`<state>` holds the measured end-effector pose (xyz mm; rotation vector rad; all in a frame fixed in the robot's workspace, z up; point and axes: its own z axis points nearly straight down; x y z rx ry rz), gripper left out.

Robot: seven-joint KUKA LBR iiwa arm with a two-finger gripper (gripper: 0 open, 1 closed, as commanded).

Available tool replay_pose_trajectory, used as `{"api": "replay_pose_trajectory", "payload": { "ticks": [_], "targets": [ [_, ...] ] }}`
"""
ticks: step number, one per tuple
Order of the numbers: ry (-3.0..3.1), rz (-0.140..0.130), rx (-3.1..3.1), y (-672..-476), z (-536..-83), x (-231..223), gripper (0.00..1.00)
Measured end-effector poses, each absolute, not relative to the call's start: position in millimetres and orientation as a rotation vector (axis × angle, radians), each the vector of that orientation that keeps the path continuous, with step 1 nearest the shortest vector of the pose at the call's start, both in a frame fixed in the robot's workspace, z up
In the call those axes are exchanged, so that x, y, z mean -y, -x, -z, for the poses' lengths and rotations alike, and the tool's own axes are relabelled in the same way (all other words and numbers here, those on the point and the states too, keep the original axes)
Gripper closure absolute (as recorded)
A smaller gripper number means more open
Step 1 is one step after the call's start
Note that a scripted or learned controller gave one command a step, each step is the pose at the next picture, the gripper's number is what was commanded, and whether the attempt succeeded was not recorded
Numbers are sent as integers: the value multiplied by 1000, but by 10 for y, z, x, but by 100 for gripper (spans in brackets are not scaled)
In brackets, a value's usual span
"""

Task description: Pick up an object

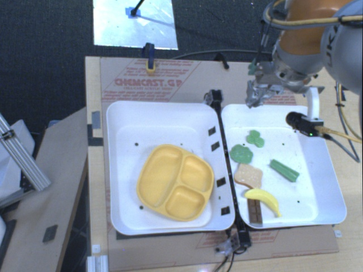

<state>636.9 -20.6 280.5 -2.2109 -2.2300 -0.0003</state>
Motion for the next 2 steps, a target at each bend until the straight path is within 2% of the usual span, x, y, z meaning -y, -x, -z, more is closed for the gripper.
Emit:
{"api": "replay_pose_trajectory", "payload": {
  "ticks": [1, 2],
  "targets": [
    [2211, 1, 2230, -6092, -2756, -275, 100],
    [2209, 2, 2232, -5957, -2704, -835, 100]
  ]
}}
